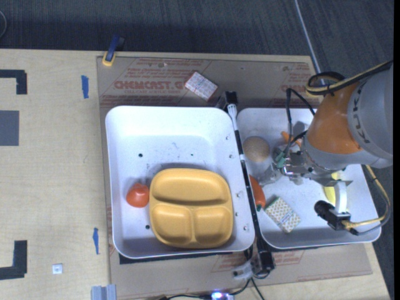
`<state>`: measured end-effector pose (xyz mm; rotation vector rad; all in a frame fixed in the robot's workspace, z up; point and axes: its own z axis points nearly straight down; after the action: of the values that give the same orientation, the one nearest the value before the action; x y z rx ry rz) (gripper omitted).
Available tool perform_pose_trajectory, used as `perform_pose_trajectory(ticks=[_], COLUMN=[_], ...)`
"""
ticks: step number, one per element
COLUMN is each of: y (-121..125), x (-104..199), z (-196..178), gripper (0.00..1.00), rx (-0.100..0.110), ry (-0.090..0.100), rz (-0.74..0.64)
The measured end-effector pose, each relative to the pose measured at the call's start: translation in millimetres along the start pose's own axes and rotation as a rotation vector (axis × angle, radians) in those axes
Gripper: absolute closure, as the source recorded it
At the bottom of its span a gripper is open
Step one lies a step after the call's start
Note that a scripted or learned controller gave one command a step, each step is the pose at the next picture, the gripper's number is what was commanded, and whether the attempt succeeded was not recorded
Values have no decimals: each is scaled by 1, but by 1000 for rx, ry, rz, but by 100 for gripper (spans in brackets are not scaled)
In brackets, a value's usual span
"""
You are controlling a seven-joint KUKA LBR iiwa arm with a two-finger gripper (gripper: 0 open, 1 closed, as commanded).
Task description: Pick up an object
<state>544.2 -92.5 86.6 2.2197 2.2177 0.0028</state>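
A: Where is the tool [279, 161]?

B: Low over the right bin [359, 235], near its left side, just beside a tan egg-shaped ball [255, 148]. Whether it is open or closed, I cannot tell.

A: What else lies there?

B: A patterned sponge [282, 214], a red carrot [257, 192] at the left wall, something yellow [340, 192] under the arm.

A: And the left bin [125, 127]?

B: A yellow divided tray [190, 208], an orange tomato [137, 195] touching it.

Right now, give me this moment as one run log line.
arm: over right bin | tool: low, beside tan ball | left bin: yellow tray, orange ball | held: nothing seen
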Motion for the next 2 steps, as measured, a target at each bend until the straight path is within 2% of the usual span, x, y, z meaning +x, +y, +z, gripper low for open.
perform_pose_trajectory(ticks=[1, 2], y=[-60, -59], x=[-15, -14], z=[0, -10], gripper=[0, 100], rx=[-1, -5], ry=[0, 1], rz=[0, 0])
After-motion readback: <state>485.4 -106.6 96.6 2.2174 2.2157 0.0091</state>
